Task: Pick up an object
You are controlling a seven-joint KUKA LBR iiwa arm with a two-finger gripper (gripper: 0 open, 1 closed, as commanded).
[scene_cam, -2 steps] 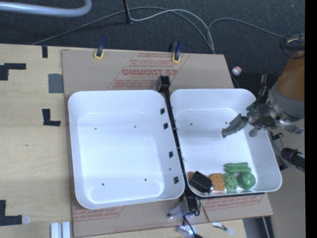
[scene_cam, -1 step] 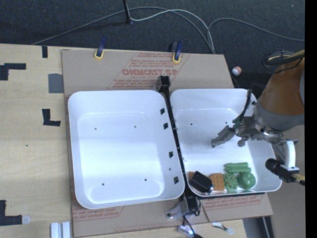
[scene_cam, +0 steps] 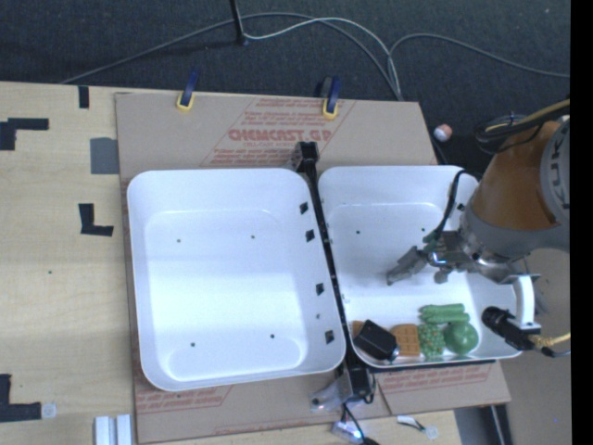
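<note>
While the gripper hangs over the right bin, jaws unreadable.
Toys huddle along its near wall; drop straight onto one, clear of neighbours.

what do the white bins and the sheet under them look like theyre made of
White bins: probably smooth moulded plastic, judging by rounded corners and a soft sheen. Sheet under them: looks like matte brown cardboard with red printed lettering, held by two clamps at its far edge.

arm: showing 1 broad orange band over a grey wrist | cable: 1 black lead running along it | gripper: showing as slim grey metal | black fitting: sticking out beside the wrist
</note>
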